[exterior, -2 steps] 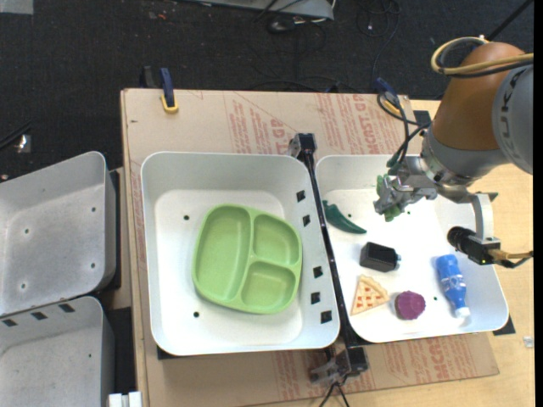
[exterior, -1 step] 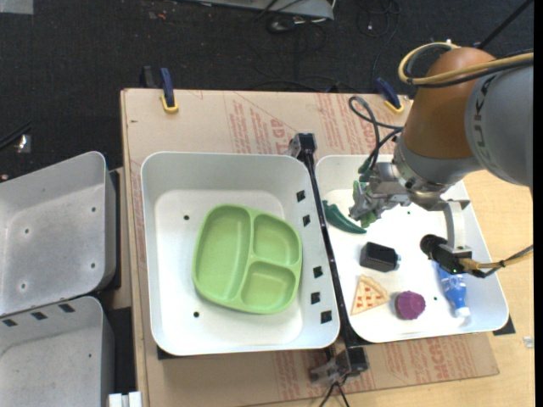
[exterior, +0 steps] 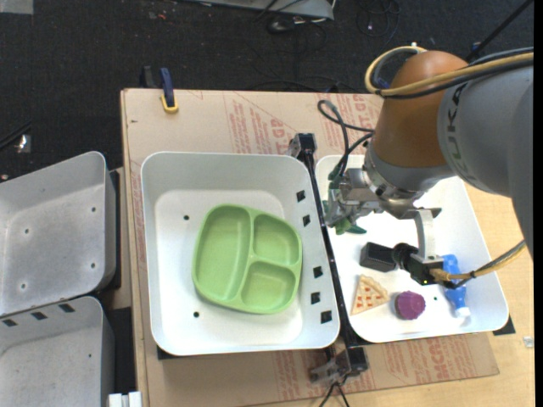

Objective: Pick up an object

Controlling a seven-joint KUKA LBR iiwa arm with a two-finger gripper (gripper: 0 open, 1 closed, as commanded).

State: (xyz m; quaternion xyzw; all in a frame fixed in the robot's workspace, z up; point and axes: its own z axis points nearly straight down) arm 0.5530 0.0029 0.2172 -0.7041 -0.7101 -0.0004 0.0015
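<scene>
My gripper [exterior: 346,203] hangs low over the upper left corner of the right bin [exterior: 477,227], close to the wall between the two bins. A small dark green object [exterior: 350,225] lies right under it, partly hidden by the gripper body. Nearer the front of the same bin lie a black block [exterior: 378,256], a pizza-slice toy [exterior: 368,295], a purple lump [exterior: 410,304] and a blue and white item [exterior: 456,285]. None of these four touches the gripper.
The left bin [exterior: 170,181] holds a light green divided plate [exterior: 248,259]. The grey arm with its orange band [exterior: 417,100] covers the back of the right bin. Cables [exterior: 335,130] trail over the cardboard base behind the bins. Grey trays [exterior: 51,219] sit at far left.
</scene>
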